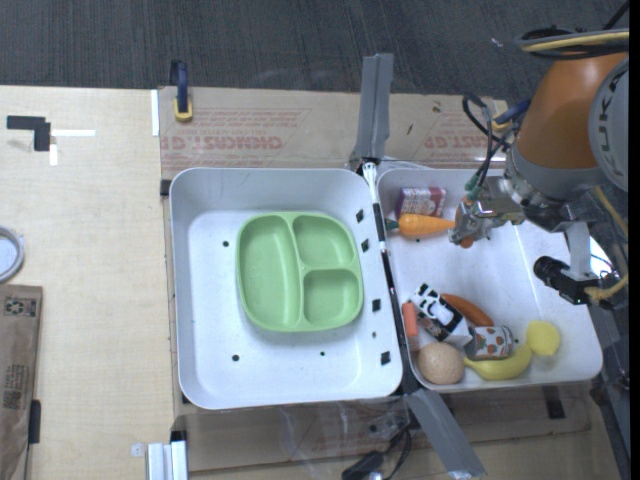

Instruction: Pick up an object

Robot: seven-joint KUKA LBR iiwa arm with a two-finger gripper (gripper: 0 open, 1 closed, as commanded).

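Pale wooden tabletop (90, 218), dark carpet beyond; we find the tool (468, 230) low in the right bin (520, 268), by the carrot (424, 225).
We cannot tell its finger state. For a sound pick we advise centring over the carrot, clear of the pink carton (420, 201) touching it. The left bin (200, 298) holds a green divided plate (300, 270). Cardboard (270, 128) print reads reversed; the arm shows "UK".

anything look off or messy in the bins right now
Nothing looks spilled or broken. The green divided plate sits slightly turned in the left bin. In the right bin, the toy food is heaped at the near end, banana against the egg, while the carrot lies apart beside the gripper.
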